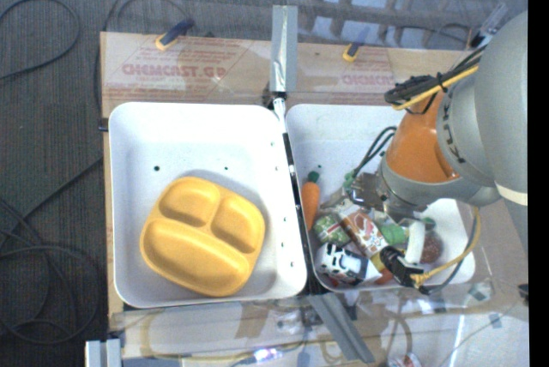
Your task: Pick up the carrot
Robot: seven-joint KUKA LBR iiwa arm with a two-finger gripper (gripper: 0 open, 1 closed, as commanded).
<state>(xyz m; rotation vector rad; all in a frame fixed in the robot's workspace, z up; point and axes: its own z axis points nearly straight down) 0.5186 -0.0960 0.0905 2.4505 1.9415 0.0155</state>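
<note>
A: Where is the slim orange carrot with the green top (310, 201) being seen?

B: It is being shown in the right shallow white bin (330, 129), lying lengthwise against that bin's left wall, its green end pointing toward the far side of the bench. Nothing is being pressed on it from above.

A: And the arm?

B: The grey arm with the orange band (418, 153) is being reached in from the right and is being held over the right bin's near half. The two-finger gripper (384, 219) is being lowered among a heap of small packets and toy foods (364, 241), just beside the carrot but apart from it.

A: Are the fingers being held together or spread?

B: That cannot be told; the wrist and the clutter are hiding them, and no object is being seen between them.

A: What else is being shown?

B: A yellow moulded plastic tray with three compartments (204, 234) is being seen lying in the left shallow white bin (137, 134), toward its near side. A black-and-white patterned item (341, 262) is being seen at the near edge of the right bin, beneath the heap. Both bins are being borne by a brown cardboard sheet (171, 69).
</note>
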